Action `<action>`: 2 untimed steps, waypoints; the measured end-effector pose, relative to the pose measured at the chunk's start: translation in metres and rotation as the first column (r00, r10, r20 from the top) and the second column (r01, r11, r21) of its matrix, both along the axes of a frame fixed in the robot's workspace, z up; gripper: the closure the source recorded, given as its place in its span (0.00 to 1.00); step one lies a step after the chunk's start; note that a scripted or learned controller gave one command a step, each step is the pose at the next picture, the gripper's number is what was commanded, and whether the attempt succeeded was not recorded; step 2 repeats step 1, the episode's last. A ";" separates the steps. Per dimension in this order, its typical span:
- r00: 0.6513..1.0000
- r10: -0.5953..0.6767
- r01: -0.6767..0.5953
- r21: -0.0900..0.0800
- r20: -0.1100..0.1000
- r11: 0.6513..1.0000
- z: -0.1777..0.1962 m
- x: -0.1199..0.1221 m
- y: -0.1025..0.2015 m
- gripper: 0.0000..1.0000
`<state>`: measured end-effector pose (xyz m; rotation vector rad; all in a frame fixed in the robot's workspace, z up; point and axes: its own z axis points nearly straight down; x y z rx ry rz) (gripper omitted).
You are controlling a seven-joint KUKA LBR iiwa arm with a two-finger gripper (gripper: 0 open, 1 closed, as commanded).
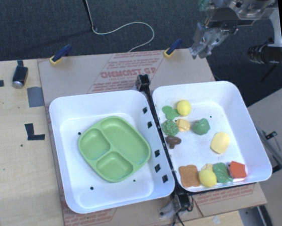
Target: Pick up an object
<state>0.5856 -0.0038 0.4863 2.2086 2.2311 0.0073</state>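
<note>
The left bin holds a green divided plate. The right bin holds toy foods: a yellow ball, green pieces, a yellow lump, and along the near wall a brown toast and a red block. My fingers hang beyond the right bin's far edge, over dark floor; how far open they are, I cannot tell. Cardboard covers the wooden surface.

Grey metal arm with an orange band, ending in a silvery claw.
</note>
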 end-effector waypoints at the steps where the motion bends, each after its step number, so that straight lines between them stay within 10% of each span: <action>1: 1.000 -0.006 0.006 -0.002 -0.020 1.000 -0.099 -0.062 0.036 1.00; 2: 1.000 -0.006 0.006 -0.002 -0.020 1.000 -0.099 -0.062 0.036 1.00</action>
